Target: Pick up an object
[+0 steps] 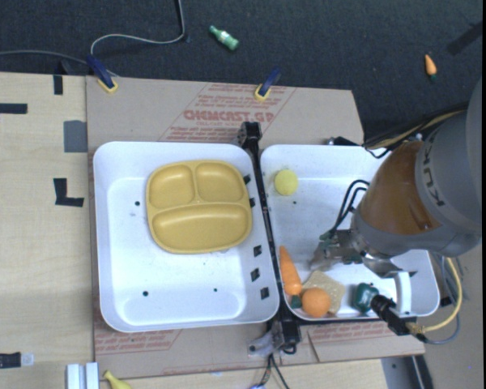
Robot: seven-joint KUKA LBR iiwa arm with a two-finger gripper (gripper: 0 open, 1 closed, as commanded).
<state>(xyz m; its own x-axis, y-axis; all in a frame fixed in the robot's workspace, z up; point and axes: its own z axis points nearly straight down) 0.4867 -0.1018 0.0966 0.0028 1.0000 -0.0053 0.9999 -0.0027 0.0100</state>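
My gripper [328, 255] hangs low over the right bin [324, 164], just above its near part. Right under and in front of it lies a pale beige block [326, 284] with an orange ball [314, 301] against it. A carrot [289, 271] lies along the bin's left wall, to the gripper's left. A small yellow ball [286, 182] rests in the bin's far left part. A teal object [364, 297] sits at the near right, below the wrist. Nothing shows between the fingers.
The left bin [117, 217] holds a yellow divided plate [199, 205]. A black divider [259, 209] runs between the bins. The arm's grey body and orange band [397, 197] cover the right bin's right side. Cables trail near the wrist.
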